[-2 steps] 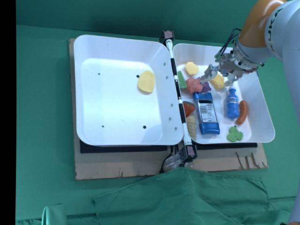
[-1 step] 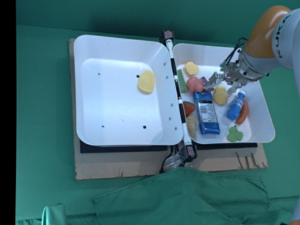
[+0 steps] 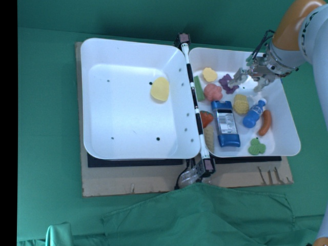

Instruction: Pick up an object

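My gripper point(image 3: 249, 81) hangs open over the far part of the right bin point(image 3: 289, 137), with nothing between its fingers. Just left of it lies a purple grape bunch point(image 3: 227, 82). A yellow corn cob point(image 3: 241, 104) and a blue bottle point(image 3: 254, 114) lie just in front of it. Further out in that bin are a blue box point(image 3: 226, 123), an orange sausage point(image 3: 265, 122), a green clover shape point(image 3: 257, 147), a pink lump point(image 3: 213, 91) and a yellow piece point(image 3: 209, 75).
The left bin point(image 3: 102, 132) holds one flat yellow piece point(image 3: 160, 89). A green strip point(image 3: 198, 87), a red-orange item point(image 3: 206, 119) and a pale cone point(image 3: 209, 137) lie along the right bin's left wall. Green cloth point(image 3: 205, 214) covers the front of the bench.
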You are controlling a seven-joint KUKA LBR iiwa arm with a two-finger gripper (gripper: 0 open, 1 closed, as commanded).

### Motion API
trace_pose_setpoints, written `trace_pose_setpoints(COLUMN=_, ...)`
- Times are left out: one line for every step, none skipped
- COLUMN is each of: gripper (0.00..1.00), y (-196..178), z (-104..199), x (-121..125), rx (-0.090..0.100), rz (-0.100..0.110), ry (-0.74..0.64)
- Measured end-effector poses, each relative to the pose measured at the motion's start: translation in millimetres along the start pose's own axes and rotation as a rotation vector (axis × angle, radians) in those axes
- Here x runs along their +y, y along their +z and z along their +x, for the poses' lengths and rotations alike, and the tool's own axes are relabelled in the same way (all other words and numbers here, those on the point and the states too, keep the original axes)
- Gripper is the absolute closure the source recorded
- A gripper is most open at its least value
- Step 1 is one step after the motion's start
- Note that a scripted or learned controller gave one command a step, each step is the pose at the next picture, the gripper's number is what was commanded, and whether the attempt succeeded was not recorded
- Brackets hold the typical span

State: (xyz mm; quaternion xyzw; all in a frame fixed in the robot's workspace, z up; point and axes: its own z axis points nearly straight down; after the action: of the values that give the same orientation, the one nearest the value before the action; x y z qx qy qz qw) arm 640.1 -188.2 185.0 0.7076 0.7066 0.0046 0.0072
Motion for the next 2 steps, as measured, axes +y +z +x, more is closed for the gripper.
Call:
trace_pose_setpoints(gripper=0.00, y=-60, z=0, x=-29, rx=0.000, rz=0.009, ry=0.003)
trace_pose_setpoints(gripper=0.00, y=6, z=1, x=47, rx=-0.002, rz=0.010, ry=-0.002)
